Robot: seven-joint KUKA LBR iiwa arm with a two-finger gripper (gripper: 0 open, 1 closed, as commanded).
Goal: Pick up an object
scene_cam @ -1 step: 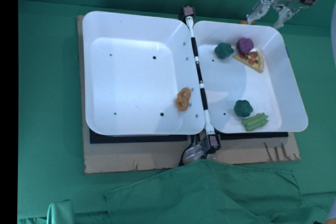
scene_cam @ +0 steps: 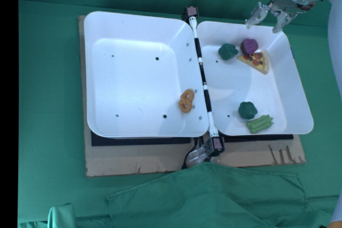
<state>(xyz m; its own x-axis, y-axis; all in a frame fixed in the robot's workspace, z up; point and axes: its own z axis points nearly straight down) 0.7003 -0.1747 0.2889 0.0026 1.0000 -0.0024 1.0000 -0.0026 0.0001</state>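
two bins (scene_cam: 107, 29), gripper (scene_cam: 269, 18) spread over rt bin's far edge, holding nothing

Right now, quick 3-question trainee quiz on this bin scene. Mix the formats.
1. True or false: the pretzel lies in the left bin.
2. Which thing touches the pizza slice? A) purple piece B) green beans C) pretzel
3. Fill in: the claw hangs above the right bin's ____ edge, fingers apart, holding nothing.

Key: 1 true; 2 A; 3 far
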